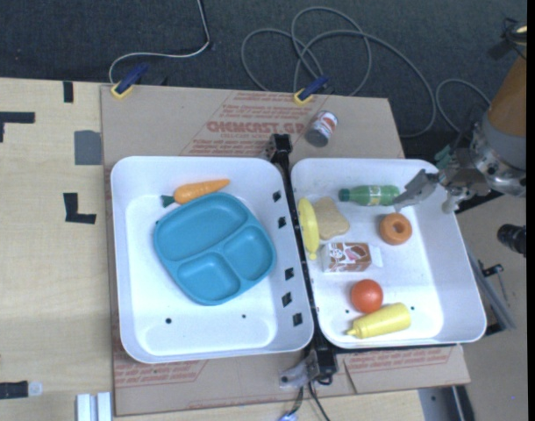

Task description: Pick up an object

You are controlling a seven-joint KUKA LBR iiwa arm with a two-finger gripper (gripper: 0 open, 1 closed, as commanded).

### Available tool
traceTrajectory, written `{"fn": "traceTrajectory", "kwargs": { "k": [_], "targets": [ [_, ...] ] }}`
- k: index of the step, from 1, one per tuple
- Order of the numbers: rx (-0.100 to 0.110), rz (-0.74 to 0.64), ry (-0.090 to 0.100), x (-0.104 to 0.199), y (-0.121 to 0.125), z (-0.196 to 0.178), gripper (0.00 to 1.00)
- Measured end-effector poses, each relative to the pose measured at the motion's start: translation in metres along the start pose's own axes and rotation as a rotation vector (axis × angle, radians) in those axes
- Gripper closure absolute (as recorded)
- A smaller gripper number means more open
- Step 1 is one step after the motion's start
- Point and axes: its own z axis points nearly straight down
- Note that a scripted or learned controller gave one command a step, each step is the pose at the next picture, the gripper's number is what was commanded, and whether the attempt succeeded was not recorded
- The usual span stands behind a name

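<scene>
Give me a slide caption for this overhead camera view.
Gripper poised over the right bin near a green bottle and donut.

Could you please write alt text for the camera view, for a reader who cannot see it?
Over the right bin's far right edge, the gripper hangs open, holding nothing. That bin holds a green bottle, donut, banana, tomato and yellow mustard bottle. The left bin holds a blue divided plate and carrot.
</scene>
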Motion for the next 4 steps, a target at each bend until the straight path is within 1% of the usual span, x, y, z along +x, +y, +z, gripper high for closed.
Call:
{"fn": "traceTrajectory", "kwargs": {
  "k": [1, 2, 3, 4],
  "targets": [
    [0.002, -0.001, 0.001, 0.04, -0.002, 0.106, 0.0],
    [-0.016, 0.004, -0.006, 0.06, -0.025, 0.158, 0.0],
    [0.001, 0.0, 0.001, 0.061, -0.05, 0.178, 0.0],
    [-0.011, 0.0, -0.003, 0.063, -0.066, 0.186, 0.0]
  ]
}}
